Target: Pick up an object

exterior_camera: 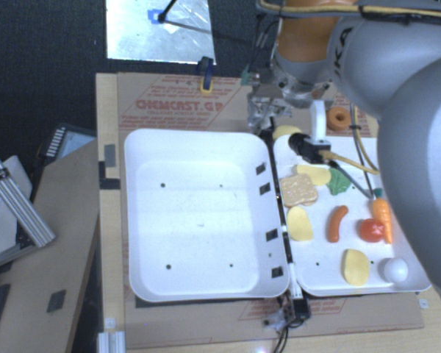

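**Camera view: two bins, one full of toy food, arm at the far edge**

Camera view looks down on two shallow white bins set side by side on a cardboard sheet point(176, 103). One, the left bin point(143, 197), shows bare floor with a few small dark dots. The other, the right bin point(331, 282), carries all the pieces.

Counted in the right bin: one slice of toast point(298, 190); one pale yellow piece point(314, 174) just behind the toast; one yellow oval piece point(300, 224) in front of the toast; one more yellow piece point(356, 266) near the front rim; one green leafy piece point(339, 182); one sausage point(336, 223); one red tomato point(371, 230) touching one orange carrot point(383, 213); one white egg point(393, 270) at the front right corner. A yellow rounded piece point(285, 132) sits at the far rim, partly hidden. One doughnut point(339, 118) lies beyond the bin's far edge.

One grey arm with an orange band reaches in from the right. Its gripper point(263, 120) hangs above the far end of the divide between the bins, near the yellow rounded piece. I cannot tell how it is set, as it is too dark and cluttered there.
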You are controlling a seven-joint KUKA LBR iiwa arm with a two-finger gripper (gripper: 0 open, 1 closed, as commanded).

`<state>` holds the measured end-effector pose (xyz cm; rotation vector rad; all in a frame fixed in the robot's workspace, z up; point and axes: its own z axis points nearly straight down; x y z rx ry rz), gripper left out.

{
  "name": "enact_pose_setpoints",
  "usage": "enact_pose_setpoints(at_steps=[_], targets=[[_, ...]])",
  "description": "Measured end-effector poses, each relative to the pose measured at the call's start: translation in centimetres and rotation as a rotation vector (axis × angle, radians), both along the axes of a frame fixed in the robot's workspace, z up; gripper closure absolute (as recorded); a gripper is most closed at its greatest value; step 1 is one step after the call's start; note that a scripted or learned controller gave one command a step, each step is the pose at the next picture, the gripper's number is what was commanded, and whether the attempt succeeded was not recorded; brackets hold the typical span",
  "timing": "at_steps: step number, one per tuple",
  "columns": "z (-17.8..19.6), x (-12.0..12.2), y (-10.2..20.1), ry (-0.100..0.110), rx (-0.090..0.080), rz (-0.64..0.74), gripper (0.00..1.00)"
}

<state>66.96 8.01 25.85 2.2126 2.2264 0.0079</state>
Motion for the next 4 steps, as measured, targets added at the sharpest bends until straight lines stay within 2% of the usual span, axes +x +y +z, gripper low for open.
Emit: enact_pose_setpoints(at_steps=[1, 2, 3, 4], targets=[[-7.9, -0.3, 3.0, 0.011, -0.001, 0.000, 1.00], [-6.2, -0.1, 7.4, 0.004, 0.000, 0.001, 1.00], [-5.1, 0.0, 7.2, 0.001, 0.001, 0.000, 1.00], [-7.1, -0.1, 8.0, 0.005, -0.002, -0.002, 1.00]])
